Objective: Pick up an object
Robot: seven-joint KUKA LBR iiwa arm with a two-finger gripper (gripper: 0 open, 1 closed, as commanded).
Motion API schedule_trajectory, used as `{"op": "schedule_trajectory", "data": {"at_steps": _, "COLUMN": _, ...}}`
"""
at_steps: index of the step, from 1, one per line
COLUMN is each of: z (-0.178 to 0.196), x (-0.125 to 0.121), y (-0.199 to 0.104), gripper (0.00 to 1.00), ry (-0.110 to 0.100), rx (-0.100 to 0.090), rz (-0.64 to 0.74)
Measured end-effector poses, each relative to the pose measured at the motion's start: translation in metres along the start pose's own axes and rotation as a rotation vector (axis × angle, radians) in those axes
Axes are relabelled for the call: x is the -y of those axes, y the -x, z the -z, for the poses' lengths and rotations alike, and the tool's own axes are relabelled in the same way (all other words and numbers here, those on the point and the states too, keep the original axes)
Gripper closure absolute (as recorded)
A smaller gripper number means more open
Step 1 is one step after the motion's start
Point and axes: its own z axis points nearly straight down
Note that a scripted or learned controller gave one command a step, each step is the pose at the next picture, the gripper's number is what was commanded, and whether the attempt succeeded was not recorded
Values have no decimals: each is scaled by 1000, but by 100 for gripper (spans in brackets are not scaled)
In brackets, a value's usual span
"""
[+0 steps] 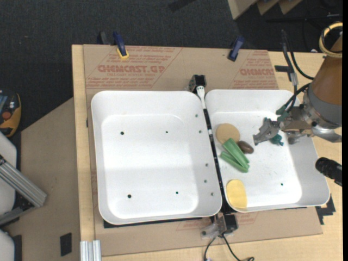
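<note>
1. The right-hand shallow white plastic bin (pixel 304 194) holds four small objects near its left wall: a round tan disc (pixel 227 132), a ridged green leaf-shaped piece (pixel 235 155), a small dark brown oval (pixel 246 147) and a flat yellow disc (pixel 236 193).
2. The grey two-finger gripper (pixel 265 133) hovers just right of them; whether it is open, I cannot tell. Nothing visibly sits in it.
3. The green piece looks light, probably plastic; gripping across its narrow width seems safest.
</note>
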Motion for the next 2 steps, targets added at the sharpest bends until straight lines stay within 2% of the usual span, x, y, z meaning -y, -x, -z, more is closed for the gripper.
{"op": "schedule_trajectory", "data": {"at_steps": 1, "z": -89, "x": -12, "y": -35, "gripper": 0, "ry": -7, "rx": -2, "rz": 3}}
{"op": "schedule_trajectory", "data": {"at_steps": 2, "z": -149, "x": 3, "y": 19, "gripper": 0, "ry": -5, "rx": -1, "rz": -3}}
